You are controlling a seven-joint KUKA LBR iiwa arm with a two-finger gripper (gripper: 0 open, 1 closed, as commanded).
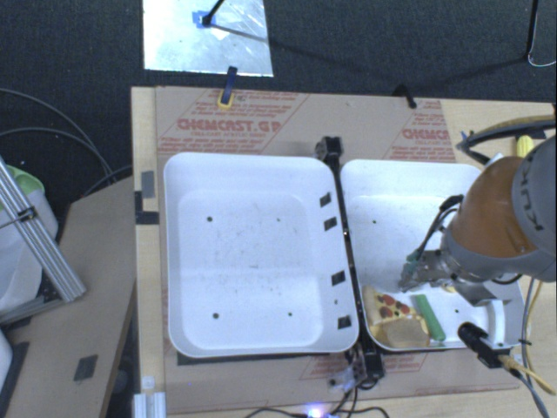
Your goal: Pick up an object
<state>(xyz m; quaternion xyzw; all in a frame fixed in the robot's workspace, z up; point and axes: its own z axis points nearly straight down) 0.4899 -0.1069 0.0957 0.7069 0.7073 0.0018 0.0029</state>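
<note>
Several small objects lie in the near-left corner of the right bin [392,200]. A green stick [427,316] lies at a slant. To its left sits a yellowish piece with red dots [389,304], and a tan flat piece [399,333] rests by the bin's front wall. My arm, with its orange band [496,212], reaches in from the right over this bin. The gripper [416,271] hangs just above and behind the objects, close to the spotted piece. The wrist hides the bin floor beneath it.
The left bin [252,255] stands beside the right one, with a black divider strip and clips [335,225] between them. Both rest on cardboard [261,116]. A shiny metal sheet [207,24] lies at the back, and an aluminium frame [35,233] stands at the far left.
</note>
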